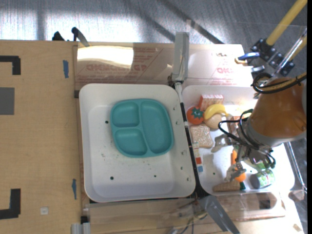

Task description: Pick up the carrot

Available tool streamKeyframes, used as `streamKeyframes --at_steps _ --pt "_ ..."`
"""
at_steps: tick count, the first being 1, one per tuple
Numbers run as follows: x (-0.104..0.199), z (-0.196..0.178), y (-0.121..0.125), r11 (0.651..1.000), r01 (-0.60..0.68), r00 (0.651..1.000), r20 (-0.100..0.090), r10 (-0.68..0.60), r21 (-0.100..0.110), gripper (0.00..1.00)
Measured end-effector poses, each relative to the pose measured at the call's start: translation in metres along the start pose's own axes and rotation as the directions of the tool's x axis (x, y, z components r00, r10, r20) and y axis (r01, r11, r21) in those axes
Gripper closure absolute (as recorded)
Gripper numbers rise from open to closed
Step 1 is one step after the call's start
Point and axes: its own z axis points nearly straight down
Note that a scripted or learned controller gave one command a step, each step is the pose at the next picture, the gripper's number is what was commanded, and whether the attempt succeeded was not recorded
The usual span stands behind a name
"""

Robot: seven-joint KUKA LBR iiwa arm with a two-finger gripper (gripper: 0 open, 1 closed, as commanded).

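Reaching down into the right bin (287, 179), I have my fingers (237, 168) low over its near end, where the carrot (236, 165) lies. From the fixed camera above, a thin orange length runs roughly upright in the picture right at my fingertips, with a brighter orange stub at its lower end. It seems to sit between my fingers, but my wrist and its cables cover too much for me to tell whether I am pinching it or merely straddling it, so I will not call it held.

The carrot looks smooth and tapered, a shape that would roll or slip if caught off-centre, which I judge is why I come at it from straight above. Just beside it lies a brown cone (227, 186), and a green can (262, 179) rests near the bin's corner. Farther back sit a slice of bread (201, 136), a yellow banana (215, 111), a red tomato (195, 116) and a pinkish box (210, 101), bunched against the dividing wall.

The left bin (92, 145) is glossy white plastic and carries a teal plate (142, 127) with three compartments, matte and rounded at its corners.
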Motion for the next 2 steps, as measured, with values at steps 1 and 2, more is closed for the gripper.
streamKeyframes --at_steps 1,2 --pt "-0.004 -0.015 -0.001 1.000 0.001 1.000 0.013 -0.001 0.005 1.00" --pt "-0.022 -0.100 0.037 0.977 -0.213 0.977 0.016 0.213 0.003 1.00"
